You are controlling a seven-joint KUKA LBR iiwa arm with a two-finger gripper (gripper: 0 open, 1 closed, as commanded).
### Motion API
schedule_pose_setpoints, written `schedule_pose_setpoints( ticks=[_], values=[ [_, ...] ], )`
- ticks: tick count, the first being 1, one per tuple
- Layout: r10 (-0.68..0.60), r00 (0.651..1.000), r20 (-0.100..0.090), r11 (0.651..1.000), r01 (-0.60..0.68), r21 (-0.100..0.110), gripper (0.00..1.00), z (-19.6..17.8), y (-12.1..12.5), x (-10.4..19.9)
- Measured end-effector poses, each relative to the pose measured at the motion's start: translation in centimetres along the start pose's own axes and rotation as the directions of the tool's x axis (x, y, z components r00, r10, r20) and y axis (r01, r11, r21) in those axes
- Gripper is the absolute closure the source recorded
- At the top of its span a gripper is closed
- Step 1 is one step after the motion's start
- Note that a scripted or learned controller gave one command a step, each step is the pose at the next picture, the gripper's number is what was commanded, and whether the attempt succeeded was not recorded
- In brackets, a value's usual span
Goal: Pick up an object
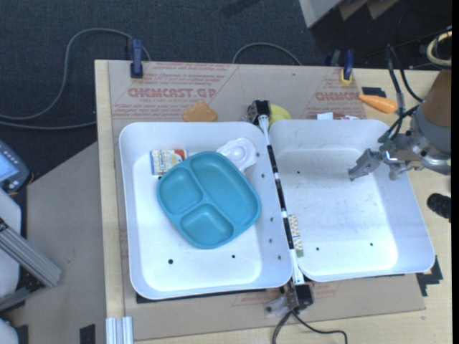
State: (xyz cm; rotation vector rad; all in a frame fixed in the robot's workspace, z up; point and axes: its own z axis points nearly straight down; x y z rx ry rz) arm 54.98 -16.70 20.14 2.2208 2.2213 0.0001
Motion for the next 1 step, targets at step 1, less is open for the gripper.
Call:
schedule_pose_setpoints(
  ticks=[1],
  values=[
    [-0.004, 1.0, -0.004, 1.0, 0.004, 0.007, 0.0, 8.07, 2.5, 4.07]
  ],
)
